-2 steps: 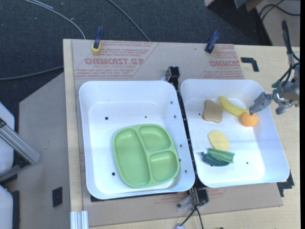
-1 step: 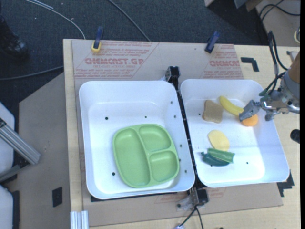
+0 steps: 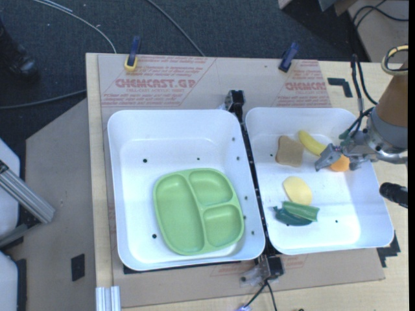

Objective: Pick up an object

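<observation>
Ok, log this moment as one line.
gripper: over right bin, at orange piece | grasp: unclear | left bin: green tray

Two white bins side by side on a board. Left bin (image 3: 123,135): a green divided plate (image 3: 198,209). Right bin (image 3: 363,229): a banana (image 3: 311,142), tan piece (image 3: 289,151), yellow disc (image 3: 297,190), green thing (image 3: 296,213). Gripper (image 3: 338,158) over an orange object (image 3: 340,165) near the banana.

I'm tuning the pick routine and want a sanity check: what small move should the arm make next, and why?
Probably a short straight descent. The gripper hangs in the right bin directly over a small orange object, which shows just under it, beside the yellow banana-shaped piece. Nothing shows between the fingers yet, so lowering around the orange object seems the natural step.
</observation>
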{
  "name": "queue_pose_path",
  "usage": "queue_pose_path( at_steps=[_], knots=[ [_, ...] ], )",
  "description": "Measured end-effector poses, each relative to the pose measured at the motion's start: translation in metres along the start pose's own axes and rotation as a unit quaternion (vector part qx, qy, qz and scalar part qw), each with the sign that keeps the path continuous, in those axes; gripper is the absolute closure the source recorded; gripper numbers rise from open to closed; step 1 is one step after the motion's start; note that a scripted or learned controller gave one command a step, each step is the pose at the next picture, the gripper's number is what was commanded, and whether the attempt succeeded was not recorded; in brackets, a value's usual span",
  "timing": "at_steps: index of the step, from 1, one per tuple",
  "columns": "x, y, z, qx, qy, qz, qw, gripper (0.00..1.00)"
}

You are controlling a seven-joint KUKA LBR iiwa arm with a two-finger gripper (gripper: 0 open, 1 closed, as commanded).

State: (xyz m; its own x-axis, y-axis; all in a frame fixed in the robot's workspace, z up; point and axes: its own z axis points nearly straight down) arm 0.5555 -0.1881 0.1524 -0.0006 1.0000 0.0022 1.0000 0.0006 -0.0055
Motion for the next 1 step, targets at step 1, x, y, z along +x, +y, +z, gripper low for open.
queue_pose_path(
  at_steps=[1],
  knots=[
    [0.0028,0.0092,0.0512,0.001,0.000,-0.001,1.0000,0.00]
  ],
)
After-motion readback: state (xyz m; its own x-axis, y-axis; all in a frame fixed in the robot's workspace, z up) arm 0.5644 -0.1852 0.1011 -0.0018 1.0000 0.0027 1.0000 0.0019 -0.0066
